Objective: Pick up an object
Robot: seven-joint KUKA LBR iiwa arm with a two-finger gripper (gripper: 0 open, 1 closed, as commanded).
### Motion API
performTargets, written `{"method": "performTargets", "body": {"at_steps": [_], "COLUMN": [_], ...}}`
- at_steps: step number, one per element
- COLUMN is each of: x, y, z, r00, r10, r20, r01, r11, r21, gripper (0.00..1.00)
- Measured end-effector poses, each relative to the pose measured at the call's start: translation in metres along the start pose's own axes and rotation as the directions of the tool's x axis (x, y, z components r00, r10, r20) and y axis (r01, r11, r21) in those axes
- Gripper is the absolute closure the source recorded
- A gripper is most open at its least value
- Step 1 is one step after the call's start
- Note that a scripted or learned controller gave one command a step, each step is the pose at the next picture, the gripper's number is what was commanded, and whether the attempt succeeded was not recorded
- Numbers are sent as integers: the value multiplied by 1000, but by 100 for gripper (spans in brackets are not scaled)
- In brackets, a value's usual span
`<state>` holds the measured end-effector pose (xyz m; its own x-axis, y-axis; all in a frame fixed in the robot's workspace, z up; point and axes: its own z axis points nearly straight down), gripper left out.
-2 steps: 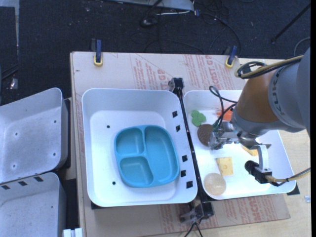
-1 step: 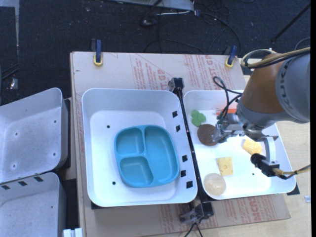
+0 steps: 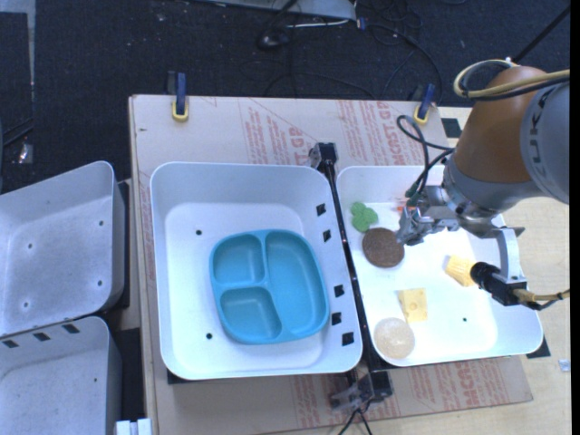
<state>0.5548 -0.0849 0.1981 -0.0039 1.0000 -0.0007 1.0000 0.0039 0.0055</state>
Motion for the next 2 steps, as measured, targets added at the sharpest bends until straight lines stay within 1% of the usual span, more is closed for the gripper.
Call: {"method": "performTargets", "body": {"at_steps": [1,2], "x": [-3,-3], "y": [5,7], "z": [-44,-97], "r00": [1000,1000], "r10": [1,1], "r20": [1,1], "r01": [-1,-1], "r11": [1000,1000], "r21": [1,0], "gripper": [100,100]}}
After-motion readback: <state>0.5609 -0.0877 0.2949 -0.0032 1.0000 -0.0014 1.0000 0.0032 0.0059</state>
